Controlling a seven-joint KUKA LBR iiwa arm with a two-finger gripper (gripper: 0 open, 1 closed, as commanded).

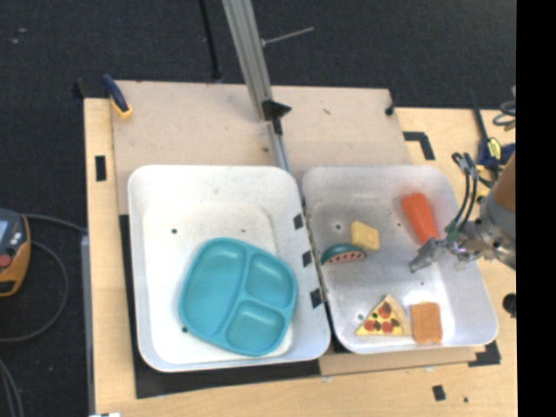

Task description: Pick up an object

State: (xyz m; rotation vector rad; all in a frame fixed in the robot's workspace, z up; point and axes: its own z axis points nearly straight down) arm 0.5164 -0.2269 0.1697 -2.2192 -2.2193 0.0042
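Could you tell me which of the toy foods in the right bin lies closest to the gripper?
The orange carrot, lying just up and left of the gripper. The yellow cheese, pizza slice, toast and watermelon slice lie farther off.

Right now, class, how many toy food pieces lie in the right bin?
5: carrot at back, cheese and watermelon slice mid-left, pizza slice and toast in front. None seem hidden.

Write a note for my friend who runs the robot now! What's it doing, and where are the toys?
Gripper: low over the right bin, holding nothing.
Toys in that bin: carrot just beyond the gripper, yellow piece, watermelon slice, pizza slice, orange block.
Left bin: teal divided plate.
Done: nothing picked up.
Left: grab one toy; the carrot looks nearest.
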